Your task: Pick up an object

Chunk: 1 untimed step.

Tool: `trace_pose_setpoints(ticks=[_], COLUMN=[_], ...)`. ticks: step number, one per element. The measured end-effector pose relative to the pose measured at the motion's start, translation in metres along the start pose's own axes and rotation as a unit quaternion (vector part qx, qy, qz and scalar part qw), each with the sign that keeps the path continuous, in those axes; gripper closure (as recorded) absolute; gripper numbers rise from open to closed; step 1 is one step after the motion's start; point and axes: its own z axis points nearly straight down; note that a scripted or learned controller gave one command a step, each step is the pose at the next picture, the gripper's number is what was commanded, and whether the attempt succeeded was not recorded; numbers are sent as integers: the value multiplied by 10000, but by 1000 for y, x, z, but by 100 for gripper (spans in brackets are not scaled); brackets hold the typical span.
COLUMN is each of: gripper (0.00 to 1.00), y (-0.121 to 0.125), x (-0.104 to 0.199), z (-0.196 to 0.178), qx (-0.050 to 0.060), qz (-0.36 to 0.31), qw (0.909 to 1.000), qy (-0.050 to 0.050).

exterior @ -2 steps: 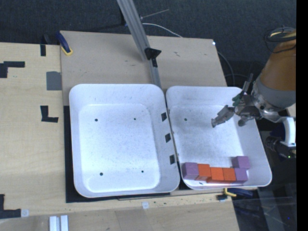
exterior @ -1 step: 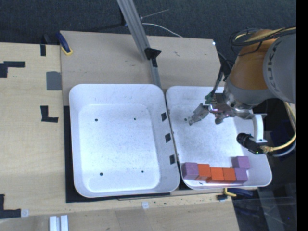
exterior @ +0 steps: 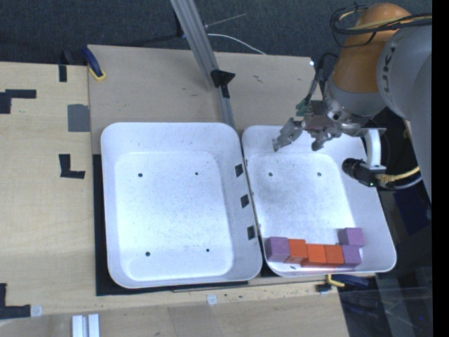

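The pale wooden desk [exterior: 42, 188] carries two shallow white plastic bins side by side. The left-hand white bin [exterior: 112, 146] has a bare floor; the right-hand white bin [exterior: 382, 220] holds all the objects. The grey arm with its orange band [exterior: 372, 48] hangs over that bin's far end, and the two-finger tool [exterior: 303, 142] at its wrist is spread wide with nothing between the fingers.

The objects lie well apart from the tool, along the near wall: a purple block [exterior: 278, 248], an orange block [exterior: 297, 249], a second orange block [exterior: 324, 254], and an L-shaped purple piece [exterior: 351, 245], all touching in a row. That packing is the main risk, I judge. Fingers coming down may land on a neighbour's top or wedge against the bin wall, leaving no gap to close around one block, and a partial pinch could let it slip free.
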Motion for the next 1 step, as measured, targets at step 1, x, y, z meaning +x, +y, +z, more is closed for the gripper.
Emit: trace_pose_setpoints(ticks=[1], gripper=[0], y=[0], x=[16], z=[1], qx=[27], qz=[12], qw=[10000], qy=[-2])
